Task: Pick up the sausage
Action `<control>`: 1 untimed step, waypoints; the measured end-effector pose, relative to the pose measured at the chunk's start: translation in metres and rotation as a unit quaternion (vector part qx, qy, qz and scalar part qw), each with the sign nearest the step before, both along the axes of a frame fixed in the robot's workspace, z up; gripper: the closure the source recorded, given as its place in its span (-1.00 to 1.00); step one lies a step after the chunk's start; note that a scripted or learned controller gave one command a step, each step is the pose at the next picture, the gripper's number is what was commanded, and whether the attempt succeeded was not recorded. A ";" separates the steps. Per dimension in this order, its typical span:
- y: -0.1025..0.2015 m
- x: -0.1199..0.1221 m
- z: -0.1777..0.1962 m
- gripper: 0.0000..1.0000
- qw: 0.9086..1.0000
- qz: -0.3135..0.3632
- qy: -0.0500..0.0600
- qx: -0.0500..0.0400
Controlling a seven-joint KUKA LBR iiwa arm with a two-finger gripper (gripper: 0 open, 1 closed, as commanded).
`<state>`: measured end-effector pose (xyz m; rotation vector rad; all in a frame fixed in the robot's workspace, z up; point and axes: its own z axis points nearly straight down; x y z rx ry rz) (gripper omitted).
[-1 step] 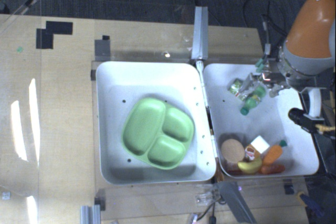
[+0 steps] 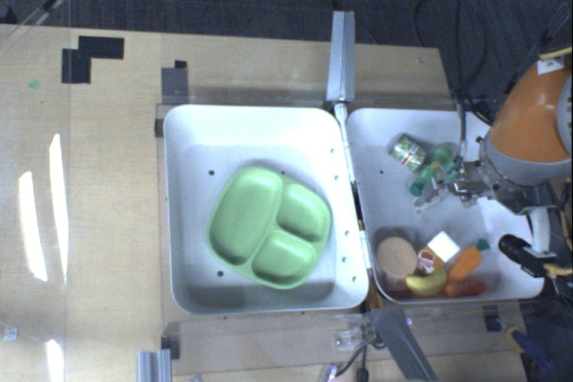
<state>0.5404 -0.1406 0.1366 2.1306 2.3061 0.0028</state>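
Note:
The sausage [image 2: 466, 288] is a short dark red piece. It lies against the front wall of the right bin [image 2: 376, 134], just right of a yellow banana [image 2: 426, 284] and under an orange carrot [image 2: 466, 262]. My gripper [image 2: 437, 191] hangs over the middle of the right bin, well behind the sausage and apart from it. It is next to some green items [image 2: 431, 167]. Nothing from the front pile is in it.
A green three-compartment plate [image 2: 271, 226] lies in the left bin [image 2: 183, 192]. In the right bin there are also a small can [image 2: 409, 151] at the back, a round brown disc [image 2: 397, 256] and a white block [image 2: 442, 245]. The arm's orange band [image 2: 530, 116] rises at the right.

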 end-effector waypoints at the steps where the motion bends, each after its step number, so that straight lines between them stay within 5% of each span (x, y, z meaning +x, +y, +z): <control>1: -0.041 0.039 0.044 -1.00 1.000 -0.030 -0.002 -0.001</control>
